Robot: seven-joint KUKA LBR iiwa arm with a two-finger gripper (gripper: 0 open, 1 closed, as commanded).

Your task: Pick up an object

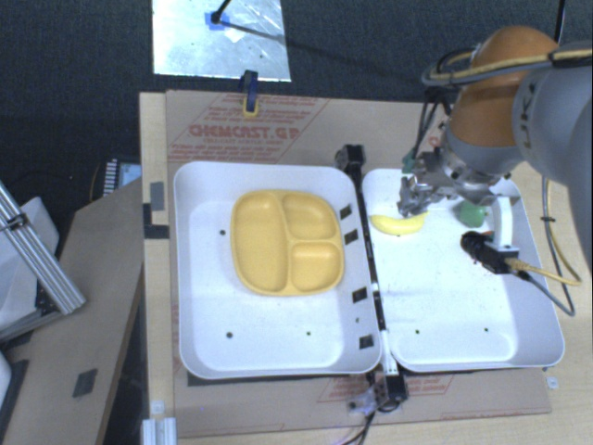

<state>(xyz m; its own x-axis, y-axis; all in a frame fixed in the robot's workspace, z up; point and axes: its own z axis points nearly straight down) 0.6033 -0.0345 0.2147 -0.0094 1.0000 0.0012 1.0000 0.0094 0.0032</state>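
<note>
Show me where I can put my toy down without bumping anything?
Most room: the near half of the right bin, below the banana. The left bin has a bare strip along its near edge, below the yellow plate. Crowded: the right bin's far end, where the pincer, banana and a green thing bunch together.

1. Smooth white plastic, softly glossy: left bin (pixel 185 276) and right bin (pixel 445 313).
2. Matt yellow plastic: divided plate (pixel 285 242).
3. Smooth yellow skin, slight sheen: banana (pixel 397 223).
4. Matt brown board, printed red: tabletop (pixel 250 130).
5. Shiny, crinkled: metal sheet (pixel 220 26), far left.
6. Rough dark cloth: carpet (pixel 74 63).
</note>
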